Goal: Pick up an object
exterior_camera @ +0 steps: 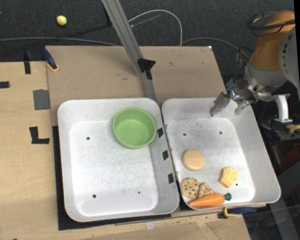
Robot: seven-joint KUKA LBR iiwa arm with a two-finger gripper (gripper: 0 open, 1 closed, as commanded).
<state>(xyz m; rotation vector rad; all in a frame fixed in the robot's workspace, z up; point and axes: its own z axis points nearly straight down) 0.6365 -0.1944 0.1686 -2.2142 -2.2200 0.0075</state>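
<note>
We are seeing matt, speckled white plastic bins [81, 163], a smooth green plastic bowl [134, 127], and a bare wooden bench [15, 153].

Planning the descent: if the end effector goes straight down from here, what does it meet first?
Most likely bare floor near the back rim of the right bin; the end effector hangs over its far edge, though depth is unclear.
</note>
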